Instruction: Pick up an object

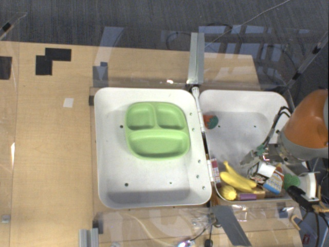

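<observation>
My gripper (260,160) hangs low over the front right part of the right bin (241,112), under the arm's orange band (308,123). It sits just above and right of a yellow banana (237,179), close to a pile of small items. In that pile are a yellow lemon-like piece (229,193), a purple stick (247,196), a white, red and blue carton (273,181) and a green piece (292,180). A small red and green fruit (210,121) lies alone at the bin's left wall. I see nothing lifted clear of the bin.
The left bin (110,179) holds a green divided plate (157,129). A metal post (194,60) stands behind the wall between the bins. Cables run along the arm at the right edge.
</observation>
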Controlling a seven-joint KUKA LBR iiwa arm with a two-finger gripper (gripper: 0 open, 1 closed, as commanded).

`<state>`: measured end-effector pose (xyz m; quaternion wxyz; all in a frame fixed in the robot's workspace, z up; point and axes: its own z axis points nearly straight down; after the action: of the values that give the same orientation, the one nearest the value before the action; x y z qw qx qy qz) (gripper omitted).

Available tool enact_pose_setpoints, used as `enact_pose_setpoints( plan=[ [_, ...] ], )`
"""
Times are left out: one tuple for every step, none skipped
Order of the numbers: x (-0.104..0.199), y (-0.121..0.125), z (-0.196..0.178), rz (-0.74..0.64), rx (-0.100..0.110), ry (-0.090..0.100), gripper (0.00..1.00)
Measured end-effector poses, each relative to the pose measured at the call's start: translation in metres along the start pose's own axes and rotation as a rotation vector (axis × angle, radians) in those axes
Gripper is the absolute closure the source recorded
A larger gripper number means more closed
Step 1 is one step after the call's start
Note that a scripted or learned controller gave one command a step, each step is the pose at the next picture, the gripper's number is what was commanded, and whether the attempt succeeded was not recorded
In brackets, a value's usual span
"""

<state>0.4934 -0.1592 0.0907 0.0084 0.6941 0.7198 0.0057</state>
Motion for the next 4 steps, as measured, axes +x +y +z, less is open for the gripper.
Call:
enact_pose_setpoints(
  plan=[
    [0.002, 0.042, 0.002, 0.211, 0.006, 0.002, 0.00],
    [0.005, 0.001, 0.000, 0.119, -0.001, 0.000, 0.00],
    [0.016, 0.044, 0.002, 0.234, 0.006, 0.001, 0.00],
    [-0.011, 0.000, 0.001, 0.166, 0.000, 0.001, 0.00]
  ],
)
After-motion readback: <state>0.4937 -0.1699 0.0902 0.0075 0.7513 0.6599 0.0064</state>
